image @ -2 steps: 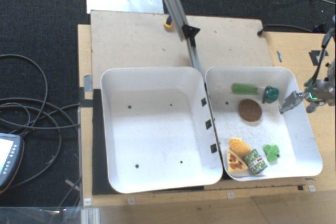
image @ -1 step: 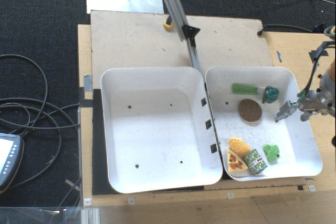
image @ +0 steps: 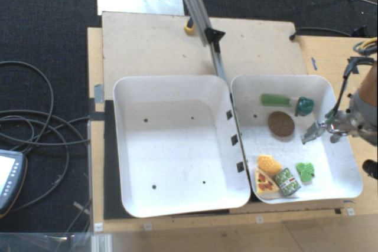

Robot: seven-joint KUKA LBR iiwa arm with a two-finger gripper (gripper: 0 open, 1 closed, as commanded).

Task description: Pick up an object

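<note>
Gripper (image: 313, 132) over right bin's (image: 336, 97) open floor, near brown disc (image: 281, 124)

My arm (image: 366, 100) comes in from three o'clock (orange band just above the wrist), and my gripper (image: 313, 133) points toward nine o'clock, tilted slightly down.

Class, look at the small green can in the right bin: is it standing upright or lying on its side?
Lying on its side. The green can shows its long labelled wall facing up, resting on the right bin floor beside the pizza slice.
</note>
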